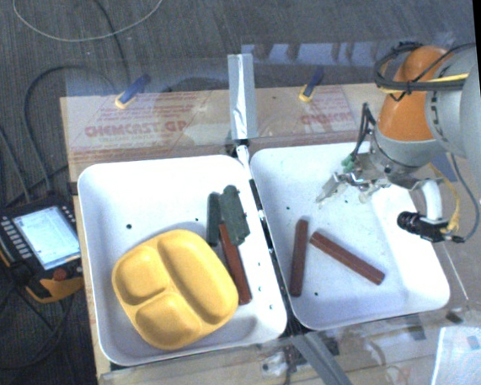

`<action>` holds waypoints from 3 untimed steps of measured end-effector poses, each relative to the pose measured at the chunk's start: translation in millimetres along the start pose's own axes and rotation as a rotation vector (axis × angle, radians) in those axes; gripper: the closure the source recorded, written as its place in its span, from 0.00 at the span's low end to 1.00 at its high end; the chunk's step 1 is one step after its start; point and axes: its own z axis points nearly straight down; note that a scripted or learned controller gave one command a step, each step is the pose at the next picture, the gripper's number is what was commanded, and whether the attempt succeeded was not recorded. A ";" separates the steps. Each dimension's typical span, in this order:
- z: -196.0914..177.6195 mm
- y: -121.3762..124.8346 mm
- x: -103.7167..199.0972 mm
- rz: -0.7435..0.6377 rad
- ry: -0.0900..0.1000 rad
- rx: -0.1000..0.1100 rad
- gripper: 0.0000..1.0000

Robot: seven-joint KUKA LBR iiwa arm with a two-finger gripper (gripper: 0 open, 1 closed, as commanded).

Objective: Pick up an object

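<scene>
Because the arm reaches in from the right, the hand (347,179) hangs with its fingers spread and nothing in them over the right bin (419,290), up past the two brown sticks (346,257) lying flat on its floor.
</scene>
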 end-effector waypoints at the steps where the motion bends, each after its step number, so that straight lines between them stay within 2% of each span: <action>1: 33.6 -53.3 28.4 -0.039 -0.008 -0.019 0.00; 2: 33.4 -116.9 16.1 -0.055 -0.007 -0.020 0.00; 3: 23.5 -114.8 18.9 -0.058 -0.003 -0.023 1.00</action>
